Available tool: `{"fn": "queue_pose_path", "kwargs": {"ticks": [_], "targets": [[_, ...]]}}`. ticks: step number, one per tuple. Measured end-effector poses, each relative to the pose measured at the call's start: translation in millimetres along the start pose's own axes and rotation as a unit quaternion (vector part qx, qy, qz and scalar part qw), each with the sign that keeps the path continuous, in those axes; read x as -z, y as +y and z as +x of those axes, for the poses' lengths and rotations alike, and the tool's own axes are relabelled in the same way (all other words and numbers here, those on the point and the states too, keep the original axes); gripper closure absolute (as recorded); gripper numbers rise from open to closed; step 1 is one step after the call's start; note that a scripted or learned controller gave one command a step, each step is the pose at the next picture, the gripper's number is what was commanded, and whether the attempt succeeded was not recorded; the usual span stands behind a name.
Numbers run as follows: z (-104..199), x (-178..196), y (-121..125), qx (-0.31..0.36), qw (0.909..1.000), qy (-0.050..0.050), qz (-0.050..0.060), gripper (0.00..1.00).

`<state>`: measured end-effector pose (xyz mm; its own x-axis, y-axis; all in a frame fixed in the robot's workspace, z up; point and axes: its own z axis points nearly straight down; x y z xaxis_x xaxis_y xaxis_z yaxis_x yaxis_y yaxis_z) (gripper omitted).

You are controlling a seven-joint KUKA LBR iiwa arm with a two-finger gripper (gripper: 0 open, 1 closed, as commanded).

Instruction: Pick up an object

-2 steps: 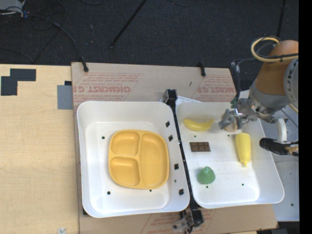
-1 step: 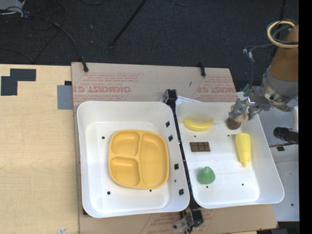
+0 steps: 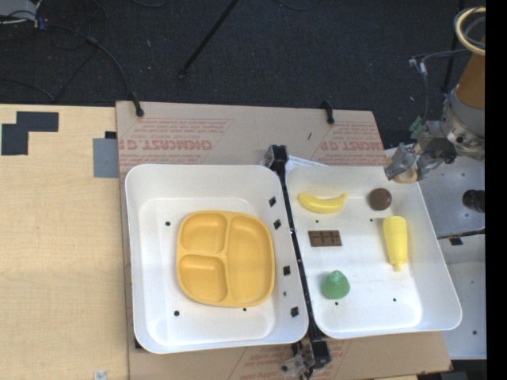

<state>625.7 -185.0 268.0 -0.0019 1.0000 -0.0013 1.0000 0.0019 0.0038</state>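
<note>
— Gripper (image 3: 404, 165): it hangs at the right white bin's (image 3: 372, 323) far corner, fingers too blurred to tell apart or together.

— Nearest target?

— Small brown round ball (image 3: 380, 199), just beside that rim. It could roll away, or a finger could clip the wall.

— Room elsewhere?

— Yellow plastic banana (image 3: 322, 203), brown chocolate bar (image 3: 325, 238), yellow bottle (image 3: 395, 241), green cone-topped toy (image 3: 335, 284) lie well apart.

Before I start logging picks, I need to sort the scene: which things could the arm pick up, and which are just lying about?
Could be picked:
banana
brown ball
chocolate bar
yellow bottle
green cone

Just lying about:
yellow divided plate
cardboard sheet
</note>
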Motion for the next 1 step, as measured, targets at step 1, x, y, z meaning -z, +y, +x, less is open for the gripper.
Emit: {"fn": "queue_pose_path", "kwargs": {"ticks": [1], "targets": [[60.1, -9.7, -17.5, 0.001, 1.0, 0.002, 0.004, 1.0]]}}
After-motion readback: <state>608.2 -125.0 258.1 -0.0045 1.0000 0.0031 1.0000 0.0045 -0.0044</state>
